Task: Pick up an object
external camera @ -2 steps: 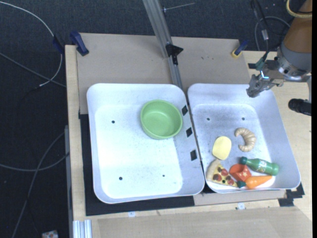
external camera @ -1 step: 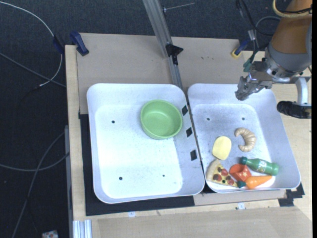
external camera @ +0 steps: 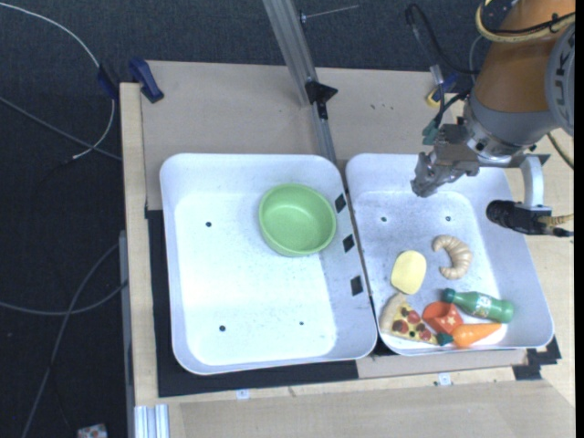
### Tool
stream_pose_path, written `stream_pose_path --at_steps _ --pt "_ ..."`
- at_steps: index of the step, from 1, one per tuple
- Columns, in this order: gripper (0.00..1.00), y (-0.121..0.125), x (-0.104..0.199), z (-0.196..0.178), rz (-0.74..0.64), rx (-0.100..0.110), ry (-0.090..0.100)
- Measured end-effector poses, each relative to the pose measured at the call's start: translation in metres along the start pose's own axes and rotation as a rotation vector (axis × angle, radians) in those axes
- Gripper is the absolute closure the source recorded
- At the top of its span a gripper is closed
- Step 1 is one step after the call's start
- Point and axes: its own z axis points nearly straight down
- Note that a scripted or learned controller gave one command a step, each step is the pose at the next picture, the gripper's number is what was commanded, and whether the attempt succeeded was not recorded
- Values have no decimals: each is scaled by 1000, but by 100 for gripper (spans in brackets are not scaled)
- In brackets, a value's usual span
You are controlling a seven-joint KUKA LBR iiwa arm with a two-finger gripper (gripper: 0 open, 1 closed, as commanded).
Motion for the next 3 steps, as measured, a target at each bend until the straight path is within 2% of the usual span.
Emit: stream_pose_path --at_steps 2,3 --pt "100 -46 106 -14 -1 3 0" --pt "100 -55 153 -1 0 6 -4"
